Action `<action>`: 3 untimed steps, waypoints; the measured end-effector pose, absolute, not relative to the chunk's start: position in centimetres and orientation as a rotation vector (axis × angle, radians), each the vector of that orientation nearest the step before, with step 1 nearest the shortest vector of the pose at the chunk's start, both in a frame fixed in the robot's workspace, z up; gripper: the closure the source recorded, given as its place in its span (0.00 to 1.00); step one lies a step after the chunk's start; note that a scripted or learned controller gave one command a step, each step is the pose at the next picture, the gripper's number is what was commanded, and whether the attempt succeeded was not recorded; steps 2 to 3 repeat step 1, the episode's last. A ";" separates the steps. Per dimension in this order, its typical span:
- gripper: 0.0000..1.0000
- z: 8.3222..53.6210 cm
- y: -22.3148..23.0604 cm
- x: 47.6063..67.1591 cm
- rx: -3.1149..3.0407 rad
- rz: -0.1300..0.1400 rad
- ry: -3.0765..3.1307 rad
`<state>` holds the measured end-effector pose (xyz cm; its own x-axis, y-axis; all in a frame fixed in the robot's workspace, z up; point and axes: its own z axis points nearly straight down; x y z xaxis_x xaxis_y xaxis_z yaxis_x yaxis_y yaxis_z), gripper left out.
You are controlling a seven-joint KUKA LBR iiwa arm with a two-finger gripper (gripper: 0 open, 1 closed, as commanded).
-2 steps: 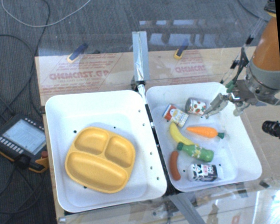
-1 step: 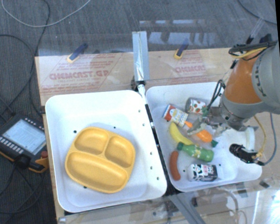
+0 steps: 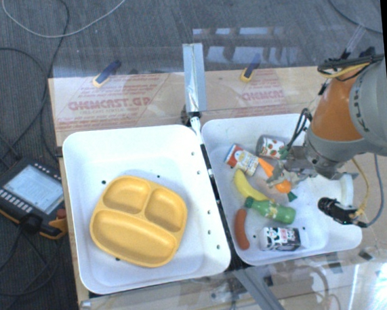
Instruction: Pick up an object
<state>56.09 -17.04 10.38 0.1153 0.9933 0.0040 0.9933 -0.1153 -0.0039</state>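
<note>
Orange carrot point(image 3: 269, 167) lay right at the gripper point(image 3: 285, 173), toward nine o'clock, its long way running ten to four. I couldn't tell the gripper's state.

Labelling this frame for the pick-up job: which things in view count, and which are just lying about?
Job: hand; carrot, banana, green bottle, sausage, can, cartons in the right bin.

Lying about: yellow divided plate, left bin, pendant.

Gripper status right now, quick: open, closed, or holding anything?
Gripper: cannot be told; it sits low among the items in the right bin, above the carrot.
</note>
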 end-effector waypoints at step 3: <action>1.00 23.5 -16.1 58.5 -2.234 0.002 -2.210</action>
